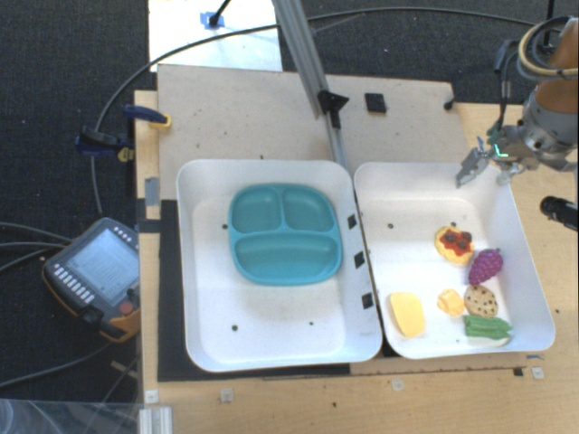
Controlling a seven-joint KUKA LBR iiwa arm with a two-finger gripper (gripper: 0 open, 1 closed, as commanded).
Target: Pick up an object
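Several toy foods lie in the right bin point(398, 197): a small pizza with red topping point(454, 243), purple grapes point(485, 265), a cookie point(480, 301), a green bean pod point(488, 328), a small orange piece point(450, 302) and a yellow slab point(407, 315). My gripper point(488, 167) hangs above the bin's far right rim, well behind the pizza. Its two fingers are spread, with nothing between them.
The left bin point(208, 324) bears a teal divided plate point(285, 234). A grey pole point(303, 48) slants across the bench's back. A pendant point(95, 269) and cables lie on the floor at left.
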